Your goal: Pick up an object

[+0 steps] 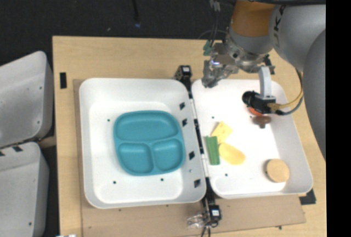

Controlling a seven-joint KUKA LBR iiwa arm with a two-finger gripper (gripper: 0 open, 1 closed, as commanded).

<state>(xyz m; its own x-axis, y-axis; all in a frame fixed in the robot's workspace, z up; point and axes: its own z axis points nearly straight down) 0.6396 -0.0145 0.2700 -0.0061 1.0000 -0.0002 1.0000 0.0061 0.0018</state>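
Hanging over the eleven o'clock corner of the right shallow white bin (274, 137), the claw (210, 77) is seen; how far open it is cannot be told. A round tan wooden disc (277, 170) is found at that bin's five o'clock.

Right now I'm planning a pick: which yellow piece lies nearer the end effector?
The paler, upper yellow piece, by the green block's top end; the rounder yellow piece lies farther.
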